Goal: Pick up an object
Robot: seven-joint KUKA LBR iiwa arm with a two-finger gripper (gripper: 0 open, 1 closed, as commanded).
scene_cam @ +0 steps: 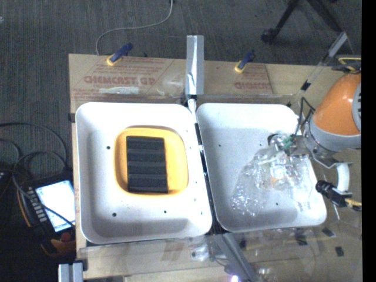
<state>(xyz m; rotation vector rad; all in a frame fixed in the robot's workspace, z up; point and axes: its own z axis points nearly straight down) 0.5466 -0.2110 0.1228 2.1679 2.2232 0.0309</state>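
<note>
— What's nearest? 
— The left bin [88, 175], holding a yellow tray [179, 157] with a black ridged block [145, 164]. 
— And the right bin [235, 134]? 
— Crumpled clear plastic [270, 178] under the claw [288, 144], whose grip can't be told.

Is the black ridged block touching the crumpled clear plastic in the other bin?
Apart. The camera view shows the black ridged block on its yellow tray in the left bin, while the crumpled clear plastic lies in the right bin.
</note>
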